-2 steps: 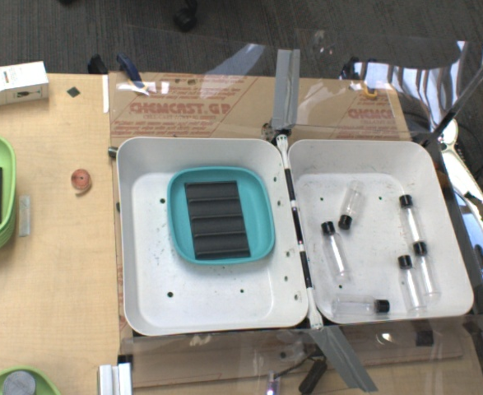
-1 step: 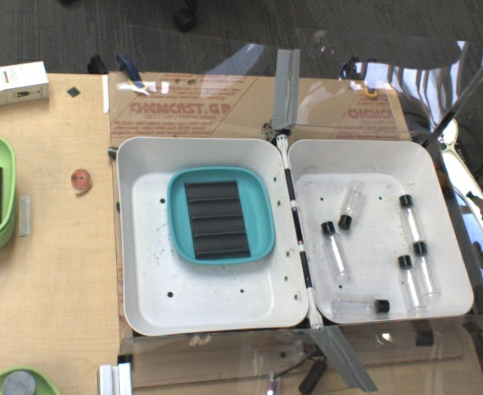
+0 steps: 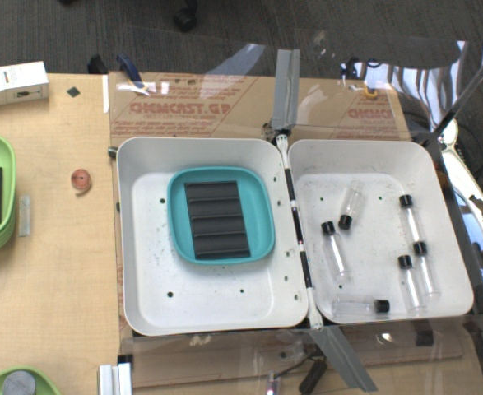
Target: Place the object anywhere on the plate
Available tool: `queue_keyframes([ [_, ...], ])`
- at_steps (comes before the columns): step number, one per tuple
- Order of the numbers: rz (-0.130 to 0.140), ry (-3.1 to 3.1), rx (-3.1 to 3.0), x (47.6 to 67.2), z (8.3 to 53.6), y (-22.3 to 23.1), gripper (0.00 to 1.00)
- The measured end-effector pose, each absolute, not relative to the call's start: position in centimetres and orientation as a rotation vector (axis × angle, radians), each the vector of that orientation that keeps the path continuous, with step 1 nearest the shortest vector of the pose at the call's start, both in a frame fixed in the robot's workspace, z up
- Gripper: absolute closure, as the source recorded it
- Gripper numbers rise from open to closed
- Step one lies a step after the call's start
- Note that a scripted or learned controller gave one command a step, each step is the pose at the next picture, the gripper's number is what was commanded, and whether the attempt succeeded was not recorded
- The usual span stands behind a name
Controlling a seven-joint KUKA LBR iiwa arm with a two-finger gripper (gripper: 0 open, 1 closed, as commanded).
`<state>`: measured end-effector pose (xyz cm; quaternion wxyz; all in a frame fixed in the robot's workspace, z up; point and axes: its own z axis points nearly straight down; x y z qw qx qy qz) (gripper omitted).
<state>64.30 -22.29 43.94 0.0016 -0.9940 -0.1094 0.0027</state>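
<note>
Two white bins sit side by side. The left bin (image 3: 142,253) carries a teal plate (image 3: 178,220) with a dark ribbed block (image 3: 216,219) lying on it. In the right bin (image 3: 438,188), several clear vials with black caps (image 3: 333,249) lie scattered, apart from one another.

Two white bins are seen side by side: the left bin (image 3: 142,245) and the right bin (image 3: 438,220). One teal plate (image 3: 179,220) is counted in the left bin, and one black ribbed block (image 3: 216,218) on that plate. Six clear tubes with black caps are counted in the right bin, among them one tube (image 3: 333,249) nearest the plate.
</note>
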Motion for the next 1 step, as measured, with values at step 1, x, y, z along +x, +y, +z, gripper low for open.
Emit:
queue_keyframes([
  [1,0.005,-0.317,-3.124,64.86,43.97,-22.31,0.0],
])
